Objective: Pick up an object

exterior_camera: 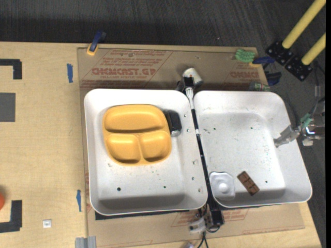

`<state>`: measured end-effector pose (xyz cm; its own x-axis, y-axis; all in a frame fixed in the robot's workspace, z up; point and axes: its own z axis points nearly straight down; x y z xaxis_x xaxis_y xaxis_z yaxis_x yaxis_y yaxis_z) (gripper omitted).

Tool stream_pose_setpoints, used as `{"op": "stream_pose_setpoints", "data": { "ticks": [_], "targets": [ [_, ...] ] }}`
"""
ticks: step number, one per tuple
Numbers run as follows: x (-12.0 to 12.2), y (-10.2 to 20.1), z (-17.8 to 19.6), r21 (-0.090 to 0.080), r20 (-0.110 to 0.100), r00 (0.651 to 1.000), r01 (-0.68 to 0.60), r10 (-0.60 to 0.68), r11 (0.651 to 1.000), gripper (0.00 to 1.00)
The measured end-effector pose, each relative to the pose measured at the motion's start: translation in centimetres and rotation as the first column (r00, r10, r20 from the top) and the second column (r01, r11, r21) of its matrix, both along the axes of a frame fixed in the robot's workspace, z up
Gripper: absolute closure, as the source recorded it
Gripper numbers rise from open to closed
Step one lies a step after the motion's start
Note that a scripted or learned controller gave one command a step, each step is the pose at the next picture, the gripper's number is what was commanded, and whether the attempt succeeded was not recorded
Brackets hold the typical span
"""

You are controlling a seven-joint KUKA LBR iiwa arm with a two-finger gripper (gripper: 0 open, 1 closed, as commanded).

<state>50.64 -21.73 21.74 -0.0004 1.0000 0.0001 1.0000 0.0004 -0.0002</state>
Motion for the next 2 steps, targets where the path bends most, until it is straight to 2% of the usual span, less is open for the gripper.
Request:
{"op": "stream_pose_setpoints", "data": {
  "ticks": [1, 2],
  "targets": [
    [-2.7, 3.4, -12.7, 0.0, 0.001, 0.998, -0.065, 0.065, 0.998, 0.0],
    [2.8, 9.6, -13.2, 0.0, 0.004, 1.0, 0.004, -0.004, 1.0, 0.0]
  ]
}}
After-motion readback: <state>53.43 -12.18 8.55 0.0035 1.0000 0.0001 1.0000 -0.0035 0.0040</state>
